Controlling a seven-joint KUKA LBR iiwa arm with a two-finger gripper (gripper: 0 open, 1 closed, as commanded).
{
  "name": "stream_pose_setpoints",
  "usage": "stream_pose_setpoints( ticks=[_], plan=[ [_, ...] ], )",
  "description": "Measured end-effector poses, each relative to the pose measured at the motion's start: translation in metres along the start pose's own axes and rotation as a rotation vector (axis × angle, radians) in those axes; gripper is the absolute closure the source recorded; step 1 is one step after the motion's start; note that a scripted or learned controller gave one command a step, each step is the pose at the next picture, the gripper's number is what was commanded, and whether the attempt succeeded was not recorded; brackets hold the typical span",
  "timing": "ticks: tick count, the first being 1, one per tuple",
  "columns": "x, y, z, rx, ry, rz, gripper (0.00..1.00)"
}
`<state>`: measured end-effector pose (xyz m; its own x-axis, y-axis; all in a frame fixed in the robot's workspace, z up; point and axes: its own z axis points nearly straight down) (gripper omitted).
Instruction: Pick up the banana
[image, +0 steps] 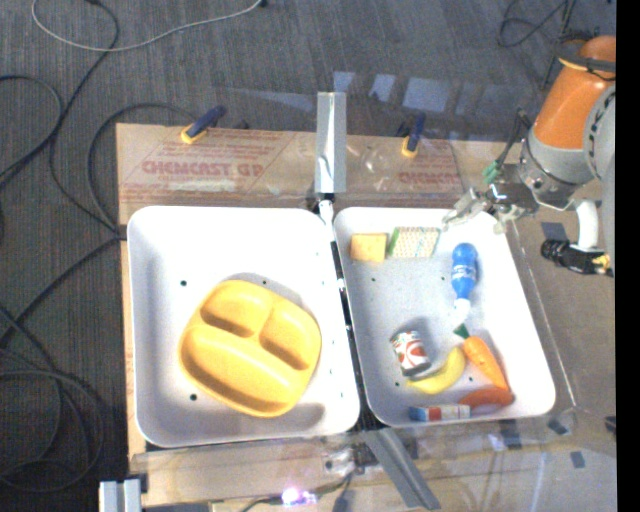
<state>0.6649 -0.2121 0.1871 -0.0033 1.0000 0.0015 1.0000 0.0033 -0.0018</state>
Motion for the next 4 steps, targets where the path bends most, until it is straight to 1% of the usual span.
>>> stream_pose_setpoints(
  ticks=[1, 2, 3, 4],
  plan=[
    [-0.003, -0.037, 0.060, -0.007, 0.001, 0.017, 0.00],
    [0.004, -0.096, 0.059, 0.000, -0.002, -0.117, 0.00],
    [0.028, -0.168, 0.098, -0.013, -0.005, -0.135, 0.00],
    [0.032, -0.166, 0.089, -0.013, 0.001, -0.138, 1.00]
  ],
)
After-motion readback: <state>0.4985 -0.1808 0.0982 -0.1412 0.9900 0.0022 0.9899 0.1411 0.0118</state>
